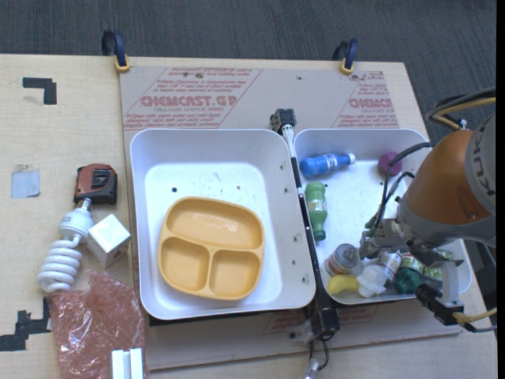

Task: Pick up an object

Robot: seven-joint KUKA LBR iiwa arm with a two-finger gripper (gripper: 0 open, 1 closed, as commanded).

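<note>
Gripper (pixel 388 260) is hovering low in the right bin (pixel 347 142) amid a cluster of small objects (pixel 371 279); I cannot tell its state. Just left of it a green bottle (pixel 316 208) is lying, a blue bottle (pixel 326 163) beyond, and farther left a yellow divided plate (pixel 210 247) is sitting in the left bin (pixel 197 144).

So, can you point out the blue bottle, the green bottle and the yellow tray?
blue bottle (pixel 324 164), camera view, on its body.
green bottle (pixel 316 208), camera view, on its middle.
yellow tray (pixel 211 223), camera view, on its large compartment.
</note>
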